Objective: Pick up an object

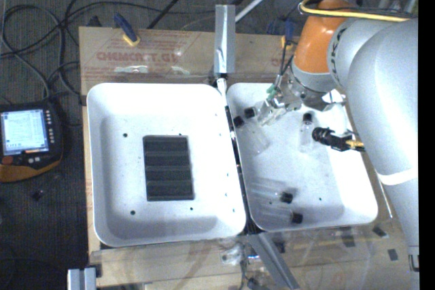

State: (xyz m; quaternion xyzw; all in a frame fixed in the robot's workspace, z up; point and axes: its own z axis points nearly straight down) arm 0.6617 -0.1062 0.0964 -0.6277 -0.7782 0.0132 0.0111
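My gripper hangs over the back left part of the right bin, below the orange band of the arm. Just to its left, small clear pieces with black caps lie near the bin's left wall. Right of the gripper a clear vial stands out faintly against the white floor. Two more clear items with black caps lie near the front of that bin. A black ribbed rectangular block lies flat in the middle of the left bin.
The large grey arm body covers the right bin's right side. A black plug with a yellow tip juts from the arm over the bin. A grey upright post stands behind the wall between the bins. A handheld pendant lies off the bench, left.
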